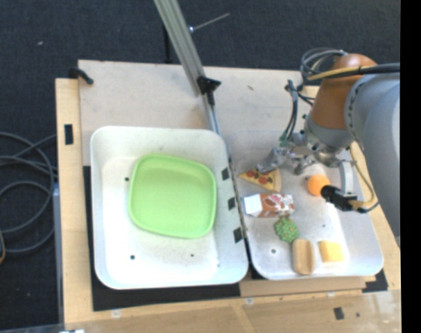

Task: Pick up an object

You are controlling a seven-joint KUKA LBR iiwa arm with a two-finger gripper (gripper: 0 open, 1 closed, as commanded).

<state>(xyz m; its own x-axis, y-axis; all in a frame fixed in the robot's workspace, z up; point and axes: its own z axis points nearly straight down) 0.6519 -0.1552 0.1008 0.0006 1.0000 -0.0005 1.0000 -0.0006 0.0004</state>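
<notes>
The arm [366, 109] comes in from the right, its orange band [335, 92] above the wrist, and reaches down over the back of the right bin [363, 255]. The end effector [288, 159] hangs low there, just behind the pizza slice [261, 180]; I cannot tell from here whether it is spread or pressed together, as the metal parts blur against the white floor of the bin. Nothing is visibly held.

The toys all lie in the right bin. The pizza slice sits near the divide between the bins. Just in front of it are a small white block [252, 204] and a red-and-white piece [277, 203], touching each other. An orange ball [317, 184] lies to the right, close under the arm's cabling. Nearer the front edge sit a green broccoli [287, 229], a tan bun [304, 256] and a yellow block [330, 251], the bun and block side by side.

The left bin [106, 255] holds a green plate [173, 195], flat and roughly central. Both bins rest on the tabletop [141, 92]. A grey pole [179, 33] slants up from between the bins at the back.
</notes>
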